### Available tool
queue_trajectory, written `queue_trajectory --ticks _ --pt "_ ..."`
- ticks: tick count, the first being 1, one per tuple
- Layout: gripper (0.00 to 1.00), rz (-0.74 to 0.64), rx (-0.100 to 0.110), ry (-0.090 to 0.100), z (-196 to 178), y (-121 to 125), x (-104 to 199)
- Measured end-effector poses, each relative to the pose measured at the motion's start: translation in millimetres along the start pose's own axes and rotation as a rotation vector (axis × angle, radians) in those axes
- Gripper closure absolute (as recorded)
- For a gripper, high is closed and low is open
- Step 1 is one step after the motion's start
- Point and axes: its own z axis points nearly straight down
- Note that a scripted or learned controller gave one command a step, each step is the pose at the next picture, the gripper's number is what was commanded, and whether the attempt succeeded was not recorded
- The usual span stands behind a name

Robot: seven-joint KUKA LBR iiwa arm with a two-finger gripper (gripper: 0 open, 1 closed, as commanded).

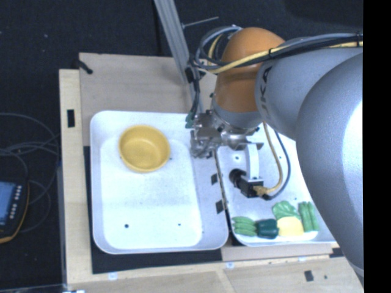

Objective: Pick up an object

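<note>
A yellow bowl (pixel 144 148) sits upright in the left bin (pixel 153 224), toward its far left part. In the right bin (pixel 287 240), near the front edge, lies a cluster of small items: a green piece (pixel 244 225), a dark green block (pixel 266 227), a yellow piece (pixel 290 226) and green leafy pieces (pixel 299 211). My gripper (pixel 201 144) hangs below the orange wrist band over the wall between the two bins, to the right of the bowl. Its fingertips are hidden among the wrist hardware.
The large grey arm (pixel 317 115) covers much of the right bin. A black fitting with a yellow cable (pixel 247 184) hangs over the right bin. A slanted metal rail (pixel 171 29) rises at the back. The wooden bench edge (pixel 70 163) runs along the left.
</note>
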Motion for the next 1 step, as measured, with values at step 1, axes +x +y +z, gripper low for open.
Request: queue_trajectory --ticks 1 --pt "0.0 0.004 0.0 -0.001 -0.5 0.1 -2.8"
